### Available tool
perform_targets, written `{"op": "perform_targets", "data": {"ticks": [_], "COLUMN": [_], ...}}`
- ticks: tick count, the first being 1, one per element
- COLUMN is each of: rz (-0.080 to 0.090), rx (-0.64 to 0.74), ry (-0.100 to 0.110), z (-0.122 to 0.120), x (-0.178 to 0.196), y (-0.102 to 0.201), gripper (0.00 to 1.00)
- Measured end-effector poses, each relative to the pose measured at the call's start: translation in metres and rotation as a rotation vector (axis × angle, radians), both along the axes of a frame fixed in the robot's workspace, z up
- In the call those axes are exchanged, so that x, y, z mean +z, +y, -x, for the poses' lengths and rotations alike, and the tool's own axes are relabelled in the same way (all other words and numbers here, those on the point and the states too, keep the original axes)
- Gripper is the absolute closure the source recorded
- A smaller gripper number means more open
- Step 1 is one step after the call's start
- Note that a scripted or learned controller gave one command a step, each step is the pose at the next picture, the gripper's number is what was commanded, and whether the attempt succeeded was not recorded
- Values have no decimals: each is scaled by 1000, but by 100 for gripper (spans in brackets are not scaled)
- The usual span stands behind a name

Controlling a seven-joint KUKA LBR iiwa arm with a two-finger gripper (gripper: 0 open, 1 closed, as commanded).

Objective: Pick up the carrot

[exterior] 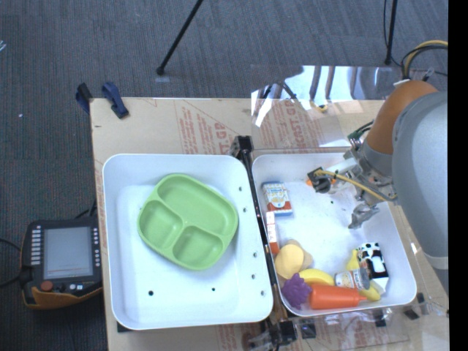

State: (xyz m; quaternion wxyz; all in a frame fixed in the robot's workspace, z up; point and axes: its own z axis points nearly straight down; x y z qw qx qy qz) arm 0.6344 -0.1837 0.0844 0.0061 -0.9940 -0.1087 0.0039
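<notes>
**Carrot at the near edge of the right bin, gripper up by the far side**

From my remote seat I see 2 white bins on the bench. The carrot [338, 296] lies flat at about 6 o'clock in the right bin [398, 232], against the near wall, its thick end pointing toward a purple bunch of grapes [295, 289] just beside it at 9 o'clock. A banana [319, 276] rests right behind the carrot, and a yellow lemon-like fruit [289, 258] sits behind the grapes. At the carrot's 2 o'clock I see a small black-and-white carton [373, 260].

The arm [420, 167] comes in at 3 o'clock of the view. Its gripper [363, 214] hangs over the right bin's 2 o'clock area, well apart from the carrot. I cannot tell whether it is released or clenched; nothing visibly sits in it.

A small blue-and-white box [277, 197] lies at 10 o'clock in the right bin, beside the divider. The left bin [124, 284] holds 1 green 3-compartment plate [188, 221] near its centre.
</notes>
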Motion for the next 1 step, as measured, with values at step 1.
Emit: {"op": "perform_targets", "data": {"ticks": [1], "rz": [8], "rx": [-15], "ry": [-7], "z": [-1], "x": [23], "y": [-26], "gripper": [0]}}
